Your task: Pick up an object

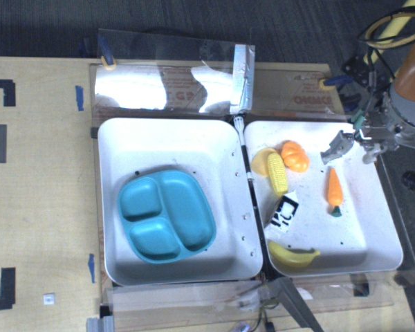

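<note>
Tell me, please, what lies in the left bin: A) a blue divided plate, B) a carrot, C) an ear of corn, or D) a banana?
A: the blue divided plate lies alone in the left bin, while the food sits in the right bin.

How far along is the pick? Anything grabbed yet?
Done: nothing lifted. The carrot, corn, orange, banana and black card all lie in the right bin; the blue tray sits in the left bin. In hand: the gripper hangs over the right bin's upper right corner, above the carrot, holding nothing visible. Left: descend, grasp, lift.
</note>
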Available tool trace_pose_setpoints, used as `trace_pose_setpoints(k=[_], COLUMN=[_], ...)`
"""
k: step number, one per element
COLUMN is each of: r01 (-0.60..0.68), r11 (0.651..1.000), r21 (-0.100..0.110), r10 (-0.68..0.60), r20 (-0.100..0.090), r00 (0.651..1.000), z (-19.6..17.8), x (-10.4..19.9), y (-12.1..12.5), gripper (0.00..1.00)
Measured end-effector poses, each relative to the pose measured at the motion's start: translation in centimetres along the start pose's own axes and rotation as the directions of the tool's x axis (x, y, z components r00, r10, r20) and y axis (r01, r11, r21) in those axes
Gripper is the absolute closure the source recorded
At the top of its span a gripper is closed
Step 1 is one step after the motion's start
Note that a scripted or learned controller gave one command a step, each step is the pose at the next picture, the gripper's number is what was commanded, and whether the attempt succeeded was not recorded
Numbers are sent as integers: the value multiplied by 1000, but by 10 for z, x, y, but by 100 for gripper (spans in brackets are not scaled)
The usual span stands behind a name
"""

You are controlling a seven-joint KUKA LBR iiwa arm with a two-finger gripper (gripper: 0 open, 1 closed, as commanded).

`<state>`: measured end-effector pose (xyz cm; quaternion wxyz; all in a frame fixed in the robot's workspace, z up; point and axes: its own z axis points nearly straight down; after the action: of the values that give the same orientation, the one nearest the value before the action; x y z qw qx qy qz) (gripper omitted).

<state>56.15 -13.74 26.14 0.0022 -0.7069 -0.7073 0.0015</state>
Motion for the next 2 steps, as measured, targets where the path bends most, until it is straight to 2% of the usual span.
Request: trace_pose_setpoints(k=[1, 2], r01=[-40, -198], r11=[999, 980], r21=[5, -6], r10=[40, 198], r20=[-1, -4], r00=[999, 980], z=[103, 176], x=[-33, -52], y=[6, 2], gripper=[0, 0])
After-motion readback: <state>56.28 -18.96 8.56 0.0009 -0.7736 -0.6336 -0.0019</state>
